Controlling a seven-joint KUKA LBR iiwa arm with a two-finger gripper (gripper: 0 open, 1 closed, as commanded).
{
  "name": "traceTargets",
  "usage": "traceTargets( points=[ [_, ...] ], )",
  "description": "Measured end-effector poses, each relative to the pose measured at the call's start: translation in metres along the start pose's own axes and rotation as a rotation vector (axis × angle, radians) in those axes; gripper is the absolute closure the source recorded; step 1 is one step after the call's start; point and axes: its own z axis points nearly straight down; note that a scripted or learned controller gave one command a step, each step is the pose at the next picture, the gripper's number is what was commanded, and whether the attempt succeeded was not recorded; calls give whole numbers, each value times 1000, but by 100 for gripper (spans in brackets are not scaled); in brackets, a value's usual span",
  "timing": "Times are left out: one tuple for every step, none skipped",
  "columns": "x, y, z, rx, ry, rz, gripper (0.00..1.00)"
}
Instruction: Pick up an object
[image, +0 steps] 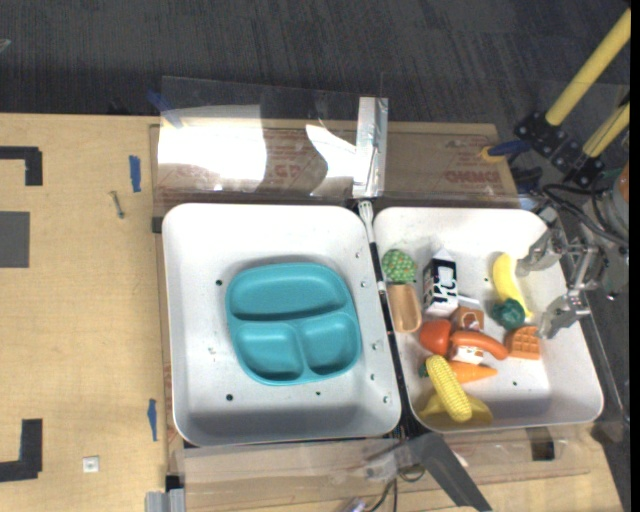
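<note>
The right white bin holds a heap of toy food: a yellow banana, a dark green piece, an orange waffle, a black-and-white carton, a green bumpy fruit, a tan bread piece, a red tomato, a hot dog, a carrot and a corn cob. My gripper hangs over the bin's right side, just right of the banana. It is open, its two fingers spread apart with nothing between them.
The left white bin bears a teal divided plate. A clear plastic sheet and a taped divider stand behind the bins. Yellow-handled tools and cables lie at the upper right.
</note>
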Motion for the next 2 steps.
traceTargets(
  points=[
    [-13,-34,86,-3,9,-56,0],
    [-21,-57,170,1,-6,-57,0]
  ],
)
